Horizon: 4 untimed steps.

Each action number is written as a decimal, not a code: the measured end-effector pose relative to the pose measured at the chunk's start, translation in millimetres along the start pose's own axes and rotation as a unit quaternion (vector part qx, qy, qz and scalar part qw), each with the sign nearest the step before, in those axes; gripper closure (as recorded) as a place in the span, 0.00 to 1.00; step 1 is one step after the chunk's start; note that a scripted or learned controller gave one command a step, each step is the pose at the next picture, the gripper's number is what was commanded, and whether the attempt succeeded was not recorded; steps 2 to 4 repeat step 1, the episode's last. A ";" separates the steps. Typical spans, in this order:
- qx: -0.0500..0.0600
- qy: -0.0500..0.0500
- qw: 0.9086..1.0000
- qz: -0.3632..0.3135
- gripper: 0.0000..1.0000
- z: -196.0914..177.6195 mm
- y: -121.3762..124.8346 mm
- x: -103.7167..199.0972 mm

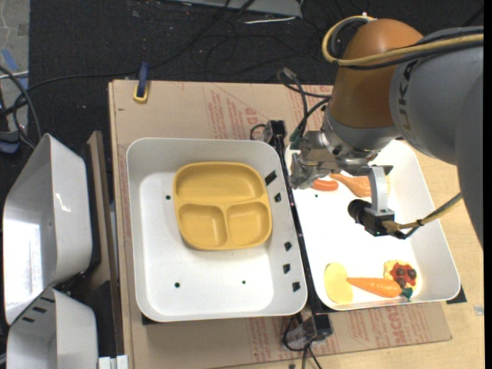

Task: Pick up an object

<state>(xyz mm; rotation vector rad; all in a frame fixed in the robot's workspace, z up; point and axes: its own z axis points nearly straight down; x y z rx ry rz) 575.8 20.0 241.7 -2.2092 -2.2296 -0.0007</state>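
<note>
My gripper (317, 174) hangs low over the far left part of the right bin (430, 206), under the arm's orange band. Just beneath and beside it lie a small red-orange piece (327, 184) and a longer orange piece (357, 183), partly hidden by the gripper body. Whether either one is held is unclear. Near the front of the same bin lie an orange carrot (373, 286), a pale yellow round piece (336, 281) and a small red-and-yellow toy food (402, 274).
The left bin (154, 283) holds a yellow divided plate (223, 204). A black part on a cable (370, 217) hangs from the arm over the middle of the right bin. The bins' shared wall runs just left of the gripper.
</note>
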 end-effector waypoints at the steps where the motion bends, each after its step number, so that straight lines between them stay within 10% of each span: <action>1: 0.000 0.000 1.000 0.000 1.00 -1.4 -16.6 55.4; 4: 0.000 0.000 1.000 0.000 1.00 -1.4 -16.6 55.4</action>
